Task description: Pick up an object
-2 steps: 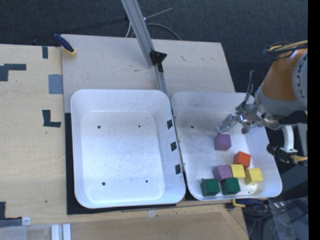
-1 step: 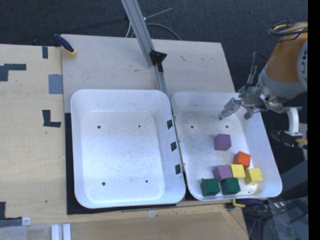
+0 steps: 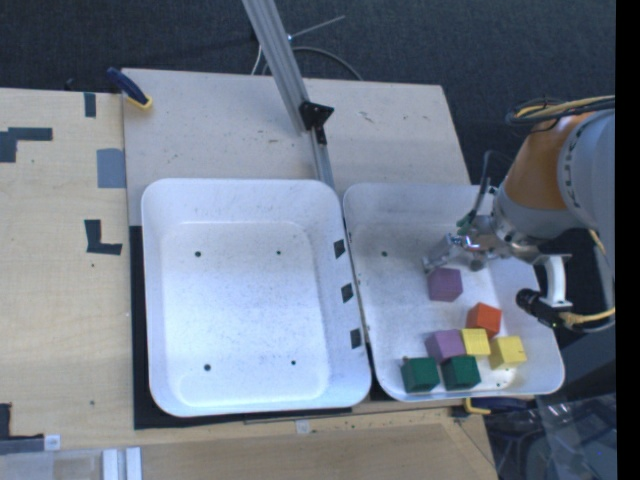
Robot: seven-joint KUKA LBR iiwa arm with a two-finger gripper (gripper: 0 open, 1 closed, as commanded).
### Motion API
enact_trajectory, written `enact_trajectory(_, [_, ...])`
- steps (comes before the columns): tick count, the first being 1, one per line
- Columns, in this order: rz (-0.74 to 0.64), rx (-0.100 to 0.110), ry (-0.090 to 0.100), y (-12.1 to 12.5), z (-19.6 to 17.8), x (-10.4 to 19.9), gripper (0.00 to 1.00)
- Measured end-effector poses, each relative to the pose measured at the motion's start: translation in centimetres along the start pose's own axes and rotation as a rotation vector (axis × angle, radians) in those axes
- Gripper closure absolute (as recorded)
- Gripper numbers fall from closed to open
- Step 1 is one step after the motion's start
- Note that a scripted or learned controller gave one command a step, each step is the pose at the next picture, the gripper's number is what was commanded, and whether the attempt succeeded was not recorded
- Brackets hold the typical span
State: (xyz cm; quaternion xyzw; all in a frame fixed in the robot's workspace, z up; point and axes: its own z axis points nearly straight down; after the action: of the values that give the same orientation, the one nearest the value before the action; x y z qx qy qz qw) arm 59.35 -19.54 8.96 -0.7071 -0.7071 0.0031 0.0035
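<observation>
The right bin (image 3: 400,218) holds several small blocks. A purple block (image 3: 445,285) lies alone near its middle. Closer to the front edge sit an orange block (image 3: 485,318), a second purple block (image 3: 445,345), two yellow blocks (image 3: 476,342) (image 3: 509,351) and two green blocks (image 3: 420,374) (image 3: 461,371). My gripper (image 3: 458,256) hangs low in this bin, just behind and slightly right of the lone purple block, and nothing is seen held in it. The grey arm with its orange band (image 3: 540,173) comes in from the right.
The left bin (image 3: 165,218) stands beside the right one, the two rims meeting in the middle. A slanted metal pole (image 3: 280,48) rises behind the bins. Black cables (image 3: 545,308) hang off the wrist over the right bin's right edge.
</observation>
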Motion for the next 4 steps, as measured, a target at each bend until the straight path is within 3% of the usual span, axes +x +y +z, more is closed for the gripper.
enact_trajectory(1, [-0.006, -0.008, 0.001, 2.1, -0.2, 3.8, 0.0])
enact_trajectory(2, [-0.001, -0.005, -0.001, -1.7, -0.2, 3.5, 0.0])
enact_trajectory(3, [-0.003, -0.007, 0.0, -1.6, -1.1, 3.6, 1.0])
enact_trajectory(4, [-0.003, -0.006, 0.0, -1.6, -1.1, 3.6, 0.0])
